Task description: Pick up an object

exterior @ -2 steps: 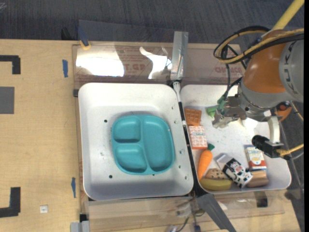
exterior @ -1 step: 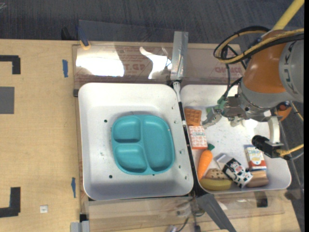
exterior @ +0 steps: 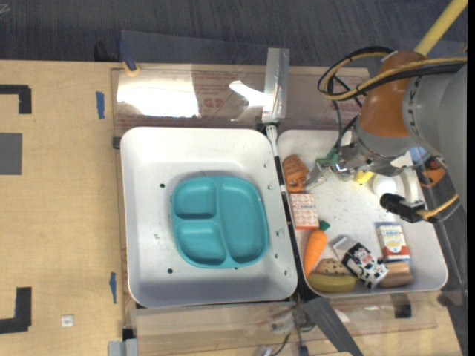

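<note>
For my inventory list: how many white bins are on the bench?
2. The left bin holds a teal divided plate; the right bin holds the small items, under the arm.

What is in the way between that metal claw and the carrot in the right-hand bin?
From the gripper, the small pink-and-white box lies on the line down to the carrot. The brown toy sits just left of the gripper.

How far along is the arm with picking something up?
Nothing looks picked yet: carrot, banana and the small carton lie in the right bin. In hand: the gripper sits low by the bread-like piece. Left: grasping and lifting.
</note>
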Tool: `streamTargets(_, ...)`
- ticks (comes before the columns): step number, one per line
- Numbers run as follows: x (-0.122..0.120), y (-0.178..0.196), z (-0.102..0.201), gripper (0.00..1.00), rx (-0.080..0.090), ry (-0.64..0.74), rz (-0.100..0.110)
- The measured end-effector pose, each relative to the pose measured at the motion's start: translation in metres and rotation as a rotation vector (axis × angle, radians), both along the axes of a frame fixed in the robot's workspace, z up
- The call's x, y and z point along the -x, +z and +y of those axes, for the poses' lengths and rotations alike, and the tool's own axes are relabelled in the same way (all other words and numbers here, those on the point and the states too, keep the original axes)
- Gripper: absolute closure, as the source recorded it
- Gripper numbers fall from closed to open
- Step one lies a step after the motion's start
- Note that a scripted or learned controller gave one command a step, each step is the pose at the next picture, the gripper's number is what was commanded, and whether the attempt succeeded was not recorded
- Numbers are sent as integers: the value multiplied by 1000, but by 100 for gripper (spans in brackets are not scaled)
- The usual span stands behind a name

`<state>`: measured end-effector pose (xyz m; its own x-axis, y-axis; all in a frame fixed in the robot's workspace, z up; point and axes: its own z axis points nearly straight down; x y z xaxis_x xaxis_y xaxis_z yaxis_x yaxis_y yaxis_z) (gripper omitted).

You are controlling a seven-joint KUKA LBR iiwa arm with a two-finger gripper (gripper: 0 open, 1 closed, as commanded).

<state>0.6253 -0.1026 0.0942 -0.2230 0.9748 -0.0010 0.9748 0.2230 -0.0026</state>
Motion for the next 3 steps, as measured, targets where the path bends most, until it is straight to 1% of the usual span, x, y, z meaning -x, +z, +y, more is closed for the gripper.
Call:
streamTargets(1, -31, -8, -20, 0, -13, 189, 43)
streamTargets(2, -34, 40, 3, 0, -6, 480, 12)
streamTargets(3, -38, 53, 3, 100, 0, 481, -6)
